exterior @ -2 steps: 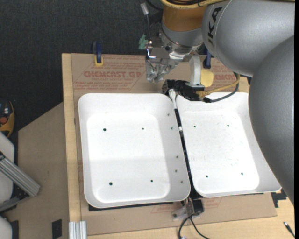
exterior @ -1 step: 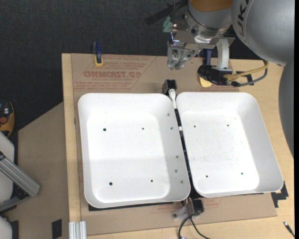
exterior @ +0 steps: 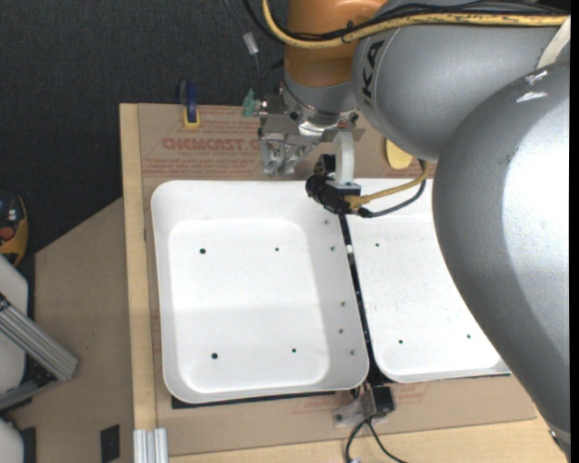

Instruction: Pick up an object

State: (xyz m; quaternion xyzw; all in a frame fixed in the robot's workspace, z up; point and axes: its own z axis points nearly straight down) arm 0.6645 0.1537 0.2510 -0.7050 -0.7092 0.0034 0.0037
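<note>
Grey-and-orange arm's end effector point(exterior: 282, 155) above shallow white left bin point(exterior: 181, 271), twelve o'clock.
Finger state impossible to tell.

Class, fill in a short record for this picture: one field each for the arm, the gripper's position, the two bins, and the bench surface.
arm: grey KUKA arm with orange band, entering from the right
gripper position: two-finger gripper above the far rim of the left bin
left bin: shallow white bin, small dark dots on its floor
right bin: shallow white bin, partly covered by the arm
bench surface: brown board with red lettering
</note>
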